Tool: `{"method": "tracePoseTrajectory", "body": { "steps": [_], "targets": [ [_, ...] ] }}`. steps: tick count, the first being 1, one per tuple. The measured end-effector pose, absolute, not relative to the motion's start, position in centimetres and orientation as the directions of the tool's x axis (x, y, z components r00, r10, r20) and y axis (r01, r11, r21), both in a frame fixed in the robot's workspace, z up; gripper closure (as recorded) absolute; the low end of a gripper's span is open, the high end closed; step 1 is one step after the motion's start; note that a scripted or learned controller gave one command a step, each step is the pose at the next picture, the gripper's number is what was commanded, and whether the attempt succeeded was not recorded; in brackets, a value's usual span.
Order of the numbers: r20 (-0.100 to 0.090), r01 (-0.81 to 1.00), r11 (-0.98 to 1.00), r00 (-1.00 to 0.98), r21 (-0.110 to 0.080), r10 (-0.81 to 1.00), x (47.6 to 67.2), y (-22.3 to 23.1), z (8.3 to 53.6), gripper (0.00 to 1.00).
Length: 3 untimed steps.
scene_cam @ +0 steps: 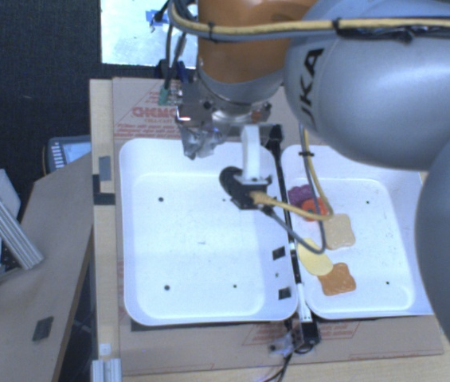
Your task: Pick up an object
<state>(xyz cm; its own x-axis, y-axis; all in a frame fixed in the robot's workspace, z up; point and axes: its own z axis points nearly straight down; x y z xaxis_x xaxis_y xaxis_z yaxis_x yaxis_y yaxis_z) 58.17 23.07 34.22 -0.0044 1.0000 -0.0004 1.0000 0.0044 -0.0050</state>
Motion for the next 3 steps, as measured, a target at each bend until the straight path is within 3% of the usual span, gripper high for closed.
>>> {"method": "tracePoseTrajectory", "body": {
  "steps": [1, 2, 3],
  "targets": [
    [0.010, 1.000, 0.007, -0.007, 0.018, 1.000, 54.6, 23.5, 50.7, 1.00],
    [0.002, 1.000, -0.001, 0.001, 0.010, 1.000, 63.3, 23.3, 53.7, 1.00],
    [0.001, 1.000, 0.000, 0.000, 0.000, 1.000, 56.7, 20.5, 53.5, 1.00]
  ]
}}
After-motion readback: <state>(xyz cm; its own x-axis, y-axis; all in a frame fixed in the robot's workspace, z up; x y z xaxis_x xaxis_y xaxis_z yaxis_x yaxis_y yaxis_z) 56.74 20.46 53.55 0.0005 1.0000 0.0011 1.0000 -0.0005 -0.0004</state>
